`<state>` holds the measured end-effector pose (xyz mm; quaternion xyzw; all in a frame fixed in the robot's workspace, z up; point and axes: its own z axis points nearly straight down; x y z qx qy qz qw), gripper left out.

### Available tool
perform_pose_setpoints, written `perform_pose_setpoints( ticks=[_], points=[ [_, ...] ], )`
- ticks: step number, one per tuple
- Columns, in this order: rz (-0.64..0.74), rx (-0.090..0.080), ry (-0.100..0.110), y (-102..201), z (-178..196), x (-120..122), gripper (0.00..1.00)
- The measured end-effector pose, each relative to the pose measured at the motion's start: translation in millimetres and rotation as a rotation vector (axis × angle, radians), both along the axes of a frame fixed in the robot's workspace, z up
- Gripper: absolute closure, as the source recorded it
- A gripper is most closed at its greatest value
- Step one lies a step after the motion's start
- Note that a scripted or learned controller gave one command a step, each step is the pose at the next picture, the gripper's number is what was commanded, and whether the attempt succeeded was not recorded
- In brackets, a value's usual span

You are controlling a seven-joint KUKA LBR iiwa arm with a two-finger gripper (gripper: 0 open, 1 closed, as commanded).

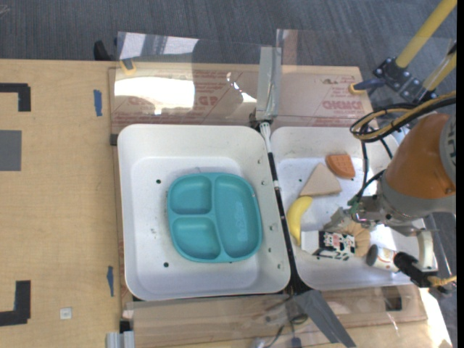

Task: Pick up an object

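Observation:
The right bin holds a yellow banana near its left wall, a tan wedge beside it, and an orange piece farther back. A black-and-white patterned box lies near the bin's front, with a small tan piece touching its right end. My gripper hangs low over the bin, just behind the patterned box and to the right of the banana. The wrist hides what lies directly under it.
The left bin holds a teal divided plate. A divider wall separates the two bins. Clear panels stand behind both bins. The arm's orange band overhangs the right bin's right side.

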<state>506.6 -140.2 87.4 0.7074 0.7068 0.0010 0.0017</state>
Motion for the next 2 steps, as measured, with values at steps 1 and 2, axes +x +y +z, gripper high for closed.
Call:
perform_pose_setpoints(
  ticks=[1, 2],
  points=[
    [-0.001, -0.001, -0.006, 0, 10, 2, 1.0],
    [0.011, 0.004, -0.006, 104, 146, 2, 1.0]
  ],
)
